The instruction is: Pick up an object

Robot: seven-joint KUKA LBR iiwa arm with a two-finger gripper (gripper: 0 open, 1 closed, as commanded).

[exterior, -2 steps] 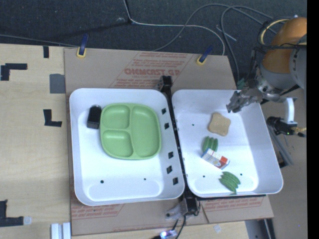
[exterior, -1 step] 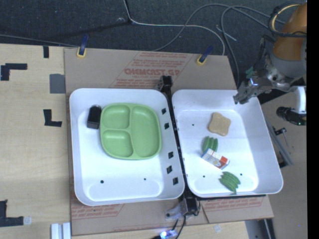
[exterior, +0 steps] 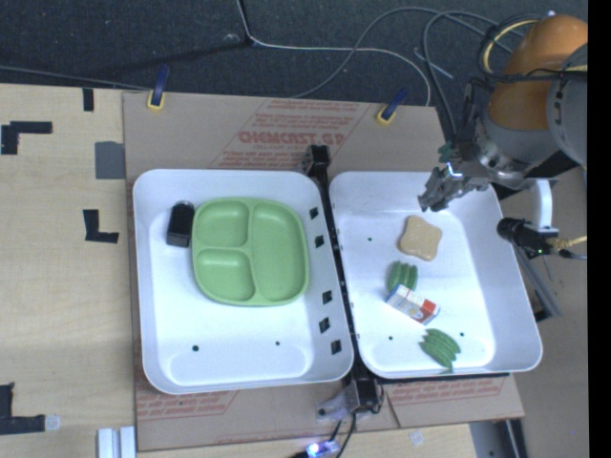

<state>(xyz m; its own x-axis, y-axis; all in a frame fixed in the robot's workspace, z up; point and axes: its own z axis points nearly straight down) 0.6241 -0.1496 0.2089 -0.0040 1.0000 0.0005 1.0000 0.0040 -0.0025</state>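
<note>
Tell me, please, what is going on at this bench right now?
A robot arm reaches in from the right, its claw over the far part of the right bin, just beyond a tan bread slice. Nothing shows between its fingers. Also in that bin lie a green pod, a small carton and another green piece. The left bin holds a green divided plate and a black block.

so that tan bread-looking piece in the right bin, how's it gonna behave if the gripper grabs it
The tan bread-shaped piece lies flat, so it probably won't roll. It looks thin and small, likely light for its size, and may slide on the smooth white bin if nudged. Stiff or squashy cannot be told from here.
</note>
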